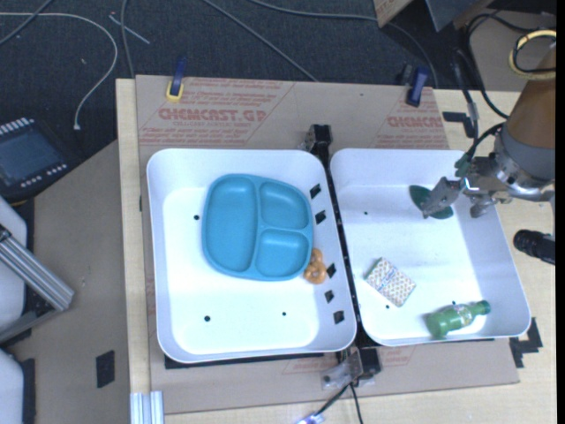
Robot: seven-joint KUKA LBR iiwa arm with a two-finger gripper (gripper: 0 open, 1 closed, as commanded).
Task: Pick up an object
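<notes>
Hand (472, 194) hangs over the right bin's (424, 170) far right corner; whether it grips the dark green object (433, 201) at its left side I cannot tell. Nearer the camera lie a green bottle (456, 318) and patterned packet (390, 282). Judged mid-grasp; next, a lift would confirm the hold.

2 bins side by side on bench (238, 113). Left bin (177, 263): 3-compartment tray (256, 228) toward rear; small toy (314, 268) touching tray's right front edge. Right bin (494, 246): packet (390, 282) centre; bottle (456, 317) lying front right; gripper (468, 193) over rear right.
</notes>
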